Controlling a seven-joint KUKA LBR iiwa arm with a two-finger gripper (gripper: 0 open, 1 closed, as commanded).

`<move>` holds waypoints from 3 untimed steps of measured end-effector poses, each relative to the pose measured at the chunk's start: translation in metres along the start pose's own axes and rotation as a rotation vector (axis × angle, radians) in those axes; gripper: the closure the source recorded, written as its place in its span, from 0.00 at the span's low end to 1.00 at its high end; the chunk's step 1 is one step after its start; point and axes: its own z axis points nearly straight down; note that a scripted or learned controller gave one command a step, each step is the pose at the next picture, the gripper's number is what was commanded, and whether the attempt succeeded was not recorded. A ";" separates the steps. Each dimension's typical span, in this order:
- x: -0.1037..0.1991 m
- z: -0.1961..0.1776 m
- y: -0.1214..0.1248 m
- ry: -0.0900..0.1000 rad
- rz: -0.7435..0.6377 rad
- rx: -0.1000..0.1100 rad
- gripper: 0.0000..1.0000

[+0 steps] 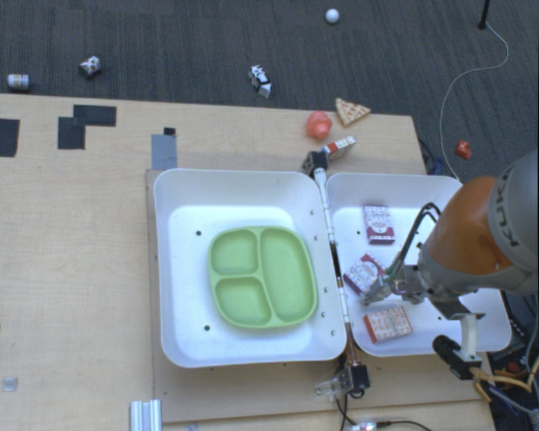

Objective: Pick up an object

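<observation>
Start at your left: the left bin (pixel 168 278) holds one thing, a light green divided plate (pixel 263 277) with three compartments, lying flat near the bin's middle.

Move across the hinge strip to the right bin (pixel 345 219). You have three small packets there. A red-and-white packet (pixel 378 224) lies toward the far side. A purple-and-white wrapper (pixel 363 274) sits near the bin's left wall, about midway. A red patterned packet (pixel 387 323) lies at the near side.

The gripper (pixel 376 290) hangs over this bin, between the wrapper and the patterned packet, its tip just beside the wrapper's near edge. You cannot tell from this angle whether it is open or closed, nor whether it touches anything. The grey arm (pixel 480 244) with its orange band covers the bin's right part.

Beyond the bins, on the bench's far edge, you see a red ball (pixel 318 125), a pizza-slice toy (pixel 352 110) and a small red-capped tube (pixel 340 146). On the dark floor lie a few small scattered bits and a white ball (pixel 332 15).
</observation>
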 end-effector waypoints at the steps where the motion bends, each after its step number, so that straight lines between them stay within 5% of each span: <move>1: 0.001 -0.011 0.002 0.001 -0.002 -0.006 1.00; 2: 0.001 -0.011 0.002 0.001 -0.002 -0.006 0.00; 3: 0.010 0.000 0.000 0.001 0.000 0.001 0.00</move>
